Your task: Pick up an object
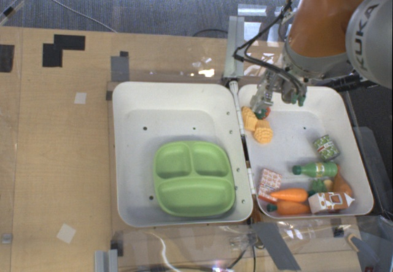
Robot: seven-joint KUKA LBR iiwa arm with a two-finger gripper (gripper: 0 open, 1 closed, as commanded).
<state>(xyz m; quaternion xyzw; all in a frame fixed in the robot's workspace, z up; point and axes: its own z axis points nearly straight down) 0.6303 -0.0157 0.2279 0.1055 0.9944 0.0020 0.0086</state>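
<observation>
Sideways, left bin [132, 111] holds a green tray [193, 177]; gripper [263, 107], state untellable, hovers over corn [257, 126].

arm [334, 22]: enters from right, wrist angled down-left | gripper [264, 105]: low, at frame's upper right

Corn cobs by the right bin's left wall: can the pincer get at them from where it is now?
Probably yes. The pincer hangs just above the two corn cobs, with nothing lying over them. The bin wall beside the upper cob could crowd one finger.
</observation>
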